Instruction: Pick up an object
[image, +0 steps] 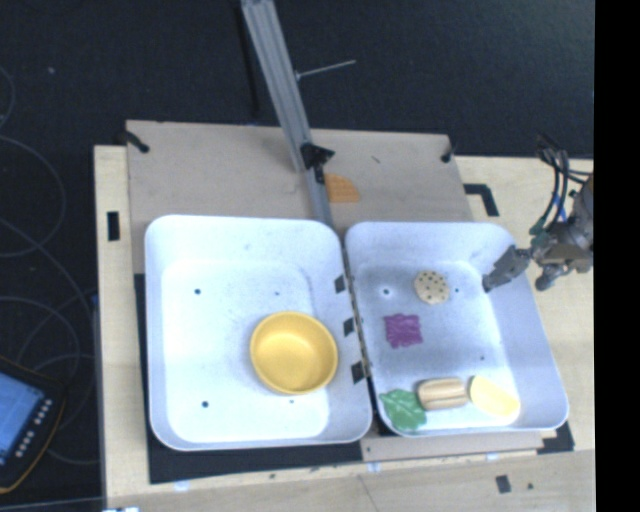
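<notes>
My gripper (527, 272) hovers over the right rim of the right bin (520, 330), its two dark fingers (504, 268) spread open with nothing between them. In that bin lie a round speckled cookie (431, 287) to the left of the gripper, a purple piece (403, 329) near the middle, and along the front a green leafy piece (402, 408), a tan cylinder (442, 392) and a yellow oval piece (494, 397). A yellow bowl (293, 351) sits in the left bin (180, 300).
A grey metal pole (285, 100) slants up from the back between the two bins. An orange patch (340, 188) marks the brown board behind them. Cables (555, 200) hang by the wrist at the right. A tablet (20, 420) lies off the bench at the lower left.
</notes>
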